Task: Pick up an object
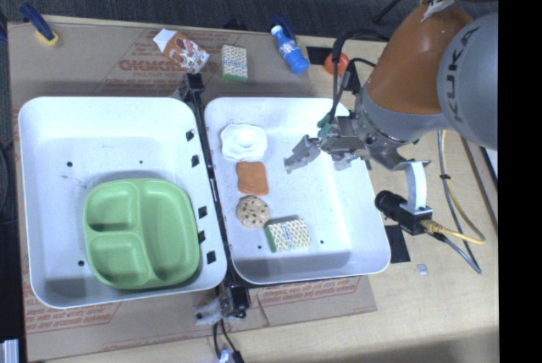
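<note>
Objects for picking, an orange slab (252, 178) among them, are shown ungrasped in the right bin (356, 255), just left of the hand (298, 156), whose spread cannot be told; pickup remains undone.

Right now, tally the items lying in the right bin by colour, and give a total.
White: 1, the round white item
Orange-brown: 1, the flat rectangular piece
Tan with dark specks: 1, the cookie
Green-edged patterned: 1, the small packet
Total: 4
</note>
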Action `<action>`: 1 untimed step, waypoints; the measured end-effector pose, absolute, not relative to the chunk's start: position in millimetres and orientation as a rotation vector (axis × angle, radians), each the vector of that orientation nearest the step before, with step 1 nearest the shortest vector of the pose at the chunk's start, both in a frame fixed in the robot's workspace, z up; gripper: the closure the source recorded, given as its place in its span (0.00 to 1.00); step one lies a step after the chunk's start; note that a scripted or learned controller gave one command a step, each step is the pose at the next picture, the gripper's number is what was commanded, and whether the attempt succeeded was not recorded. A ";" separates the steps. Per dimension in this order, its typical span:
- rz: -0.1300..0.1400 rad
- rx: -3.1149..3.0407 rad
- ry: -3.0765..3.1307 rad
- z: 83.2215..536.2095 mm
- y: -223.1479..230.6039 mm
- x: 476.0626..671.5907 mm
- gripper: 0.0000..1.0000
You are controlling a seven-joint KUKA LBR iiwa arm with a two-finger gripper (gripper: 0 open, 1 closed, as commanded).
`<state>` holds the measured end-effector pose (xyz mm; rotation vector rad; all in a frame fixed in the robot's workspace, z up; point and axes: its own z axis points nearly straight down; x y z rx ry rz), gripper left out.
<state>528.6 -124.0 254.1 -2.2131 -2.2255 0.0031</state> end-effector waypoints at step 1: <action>0.006 -2.213 -2.225 172.7 -170.1 507.7 0.00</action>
